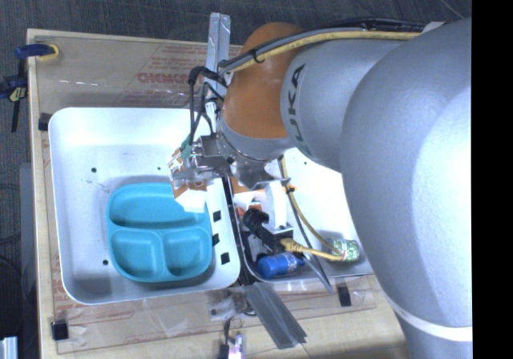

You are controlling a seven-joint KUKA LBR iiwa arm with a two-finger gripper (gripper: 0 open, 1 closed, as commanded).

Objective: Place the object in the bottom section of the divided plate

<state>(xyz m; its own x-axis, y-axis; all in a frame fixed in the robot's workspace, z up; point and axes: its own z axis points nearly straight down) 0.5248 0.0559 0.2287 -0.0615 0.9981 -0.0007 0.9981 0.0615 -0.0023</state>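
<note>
Claw [192,167] hangs over divided plate's [156,233] upper right edge; grip state unclear. Small orange-brown object [186,181] shows beneath it, above the plate's rim. Likely light, rigid; pinch across middle.

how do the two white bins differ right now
The left shallow white bin lies mostly in open view and holds a blue divided plastic plate. The right shallow white bin is largely covered by the grey arm and holds several small objects, one a blue item. Both are shallow and white.
</note>
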